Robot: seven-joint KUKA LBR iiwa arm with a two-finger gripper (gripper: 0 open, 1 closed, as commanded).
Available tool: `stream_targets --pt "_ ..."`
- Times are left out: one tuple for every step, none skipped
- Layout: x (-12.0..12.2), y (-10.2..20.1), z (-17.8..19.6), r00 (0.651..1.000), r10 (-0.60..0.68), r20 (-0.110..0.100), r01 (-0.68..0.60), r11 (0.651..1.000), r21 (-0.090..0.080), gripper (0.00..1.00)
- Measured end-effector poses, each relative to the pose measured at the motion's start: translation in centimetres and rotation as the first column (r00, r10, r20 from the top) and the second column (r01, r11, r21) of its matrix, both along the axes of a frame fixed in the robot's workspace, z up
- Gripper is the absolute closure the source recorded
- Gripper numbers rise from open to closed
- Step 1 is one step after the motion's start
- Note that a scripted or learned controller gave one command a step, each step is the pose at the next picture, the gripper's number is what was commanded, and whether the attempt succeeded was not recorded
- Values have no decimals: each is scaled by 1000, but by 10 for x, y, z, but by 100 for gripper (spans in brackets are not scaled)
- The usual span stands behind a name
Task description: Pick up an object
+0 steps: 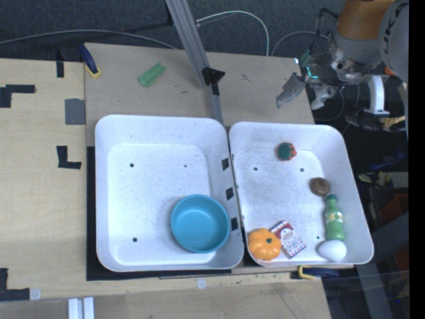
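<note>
While above the right bin (pixel 345 153), fingers (pixel 290 92) spread, gripping nothing.

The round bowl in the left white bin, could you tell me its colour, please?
The round bowl is light blue, seen clearly in the camera view.

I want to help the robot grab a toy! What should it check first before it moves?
1. Toys to pick in right bin: pumpkin, bottle, egg, card, ball, brown lump. Ok.
2. Gripper over the bin: not ok, it is above the bench, past the bin's far edge.
3. Gripper carries nothing: ok.
4. Fingers ready: cannot tell.
5. Ball has room around it: ok.
6. Egg touches bottle: not ok, crowded.
</note>
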State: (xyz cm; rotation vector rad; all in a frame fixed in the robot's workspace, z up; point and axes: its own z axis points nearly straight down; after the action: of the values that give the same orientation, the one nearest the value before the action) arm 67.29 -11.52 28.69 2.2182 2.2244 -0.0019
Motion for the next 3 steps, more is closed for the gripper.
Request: stream_targets --pt "0 0 0 1000 0 0 0 1000 0 0" --pt "6 -1 -62 1000 -1 -7 1 1000 0 0" --pt "7 -2 -127 1000 -1 -8 1 1000 0 0"
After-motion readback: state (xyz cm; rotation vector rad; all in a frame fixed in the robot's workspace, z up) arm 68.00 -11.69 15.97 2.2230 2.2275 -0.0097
